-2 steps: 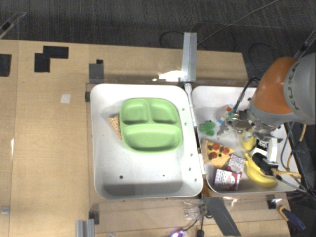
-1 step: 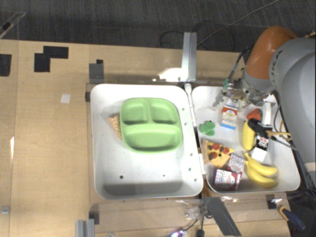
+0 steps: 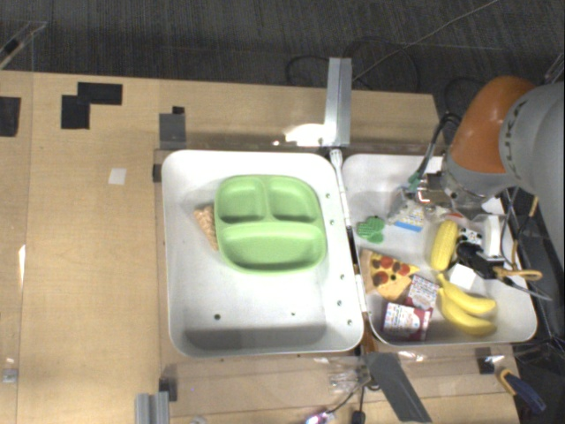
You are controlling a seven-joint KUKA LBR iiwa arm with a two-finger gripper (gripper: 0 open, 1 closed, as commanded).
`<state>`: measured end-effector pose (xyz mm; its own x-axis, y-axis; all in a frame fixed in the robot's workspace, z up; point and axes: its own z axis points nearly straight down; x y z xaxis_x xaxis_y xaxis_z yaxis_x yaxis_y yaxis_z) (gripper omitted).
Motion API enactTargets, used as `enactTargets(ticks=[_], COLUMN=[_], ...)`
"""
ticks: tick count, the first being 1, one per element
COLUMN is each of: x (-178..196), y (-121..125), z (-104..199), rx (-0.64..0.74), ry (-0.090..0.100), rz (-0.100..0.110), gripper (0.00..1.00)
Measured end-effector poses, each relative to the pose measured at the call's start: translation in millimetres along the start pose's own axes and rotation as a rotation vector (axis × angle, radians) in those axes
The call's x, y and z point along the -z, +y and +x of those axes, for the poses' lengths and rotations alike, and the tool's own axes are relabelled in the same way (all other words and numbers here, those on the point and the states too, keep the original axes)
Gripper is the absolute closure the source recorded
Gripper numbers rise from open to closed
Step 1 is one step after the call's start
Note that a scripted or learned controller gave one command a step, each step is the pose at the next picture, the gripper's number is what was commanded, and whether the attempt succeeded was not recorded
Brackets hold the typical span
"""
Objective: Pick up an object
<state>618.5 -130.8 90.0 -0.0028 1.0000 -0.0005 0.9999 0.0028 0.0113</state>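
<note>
The right bin [image 3: 369, 171] holds a jumble of items. A yellow banana [image 3: 443, 244] stands on end near its middle, and a second banana [image 3: 466, 306] lies at the front right. A pizza slice [image 3: 391, 275] rests left of them, with a small green piece [image 3: 372, 230] by the left wall. A dark red carton [image 3: 406, 319] sits at the front. My gripper [image 3: 423, 193] hangs low over the back of this bin, just above and behind the standing banana, over a white and blue packet [image 3: 407, 224]. Nothing is visibly held.
The left bin [image 3: 247, 321] carries a green divided plate [image 3: 267, 222] with a tan item [image 3: 206, 226] poking out from under its left edge. The arm's orange band [image 3: 481, 135] looms over the right bin's back right corner. A metal post [image 3: 339, 104] stands behind the bins.
</note>
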Motion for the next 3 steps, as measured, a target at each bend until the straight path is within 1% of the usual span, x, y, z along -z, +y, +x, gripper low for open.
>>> enactTargets(ticks=[1,2,3], x=[12.1,22.0,34.9], y=[3.1,52.2,54.4], z=[2.3,50.1,51.1], rx=[0.002,-0.056,-0.049], ry=[0.001,0.001,-0.001], rz=[-0.008,0.006,0.000], gripper=[1.00,1.00,1.00])
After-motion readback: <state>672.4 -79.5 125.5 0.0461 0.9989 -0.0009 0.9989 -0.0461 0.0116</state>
